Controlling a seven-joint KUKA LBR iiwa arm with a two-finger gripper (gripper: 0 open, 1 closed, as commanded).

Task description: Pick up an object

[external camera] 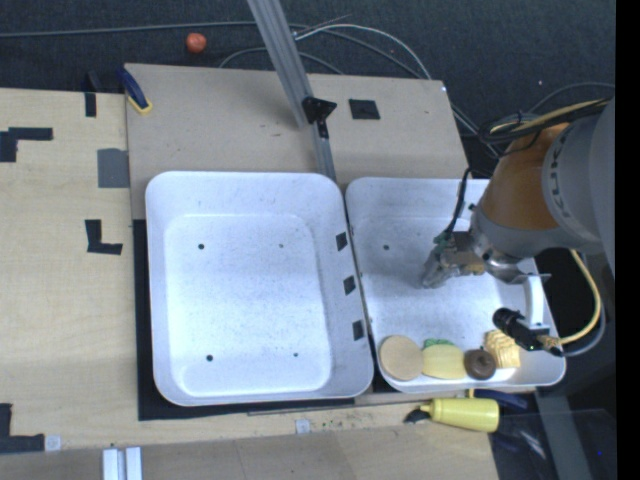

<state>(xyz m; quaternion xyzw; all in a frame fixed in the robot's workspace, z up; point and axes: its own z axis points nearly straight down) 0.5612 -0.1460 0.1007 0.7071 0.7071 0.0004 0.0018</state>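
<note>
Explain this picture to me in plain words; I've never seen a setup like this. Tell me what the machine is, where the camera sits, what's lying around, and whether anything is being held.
One fixed camera looks down at a slant on a bench holding two shallow white bins: the left bin and the right bin. The grey and orange shape at the right is a robot arm. Its gripper, a two-finger claw, hangs over the right bin's floor; I see nothing between its fingers. Along that bin's near edge lie small items: a tan disc, a pale yellow piece, a dark round piece and a yellowish lump. A yellow tool lies outside the bin.
</note>
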